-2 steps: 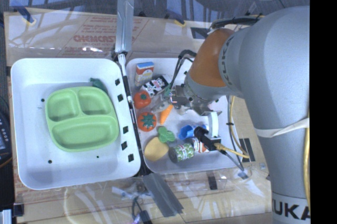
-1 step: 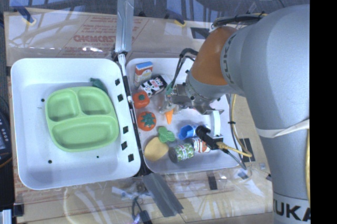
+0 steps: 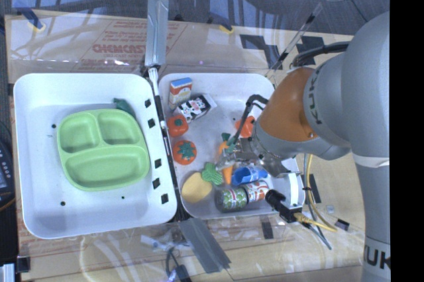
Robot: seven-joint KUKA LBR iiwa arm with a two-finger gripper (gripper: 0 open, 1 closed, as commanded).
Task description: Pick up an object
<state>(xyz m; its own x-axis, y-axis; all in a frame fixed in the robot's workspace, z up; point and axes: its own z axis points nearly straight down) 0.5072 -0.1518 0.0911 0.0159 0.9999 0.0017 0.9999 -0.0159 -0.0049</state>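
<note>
Clutter packs the right bin (image 3: 218,85), so the gripper (image 3: 233,151) dips among toys near the carrot (image 3: 228,173) and blue object (image 3: 250,175); its grip state I cannot tell.

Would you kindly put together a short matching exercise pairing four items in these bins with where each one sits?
Things:
1. green divided plate
2. can
3. lemon
4. small carton

Places:
A. far-left corner of the right bin
B. near edge of the right bin, lying on its side
C. middle of the left bin
D. near-left corner of the right bin, left of the can

Pairs: 1-C, 2-B, 3-D, 4-A
</note>
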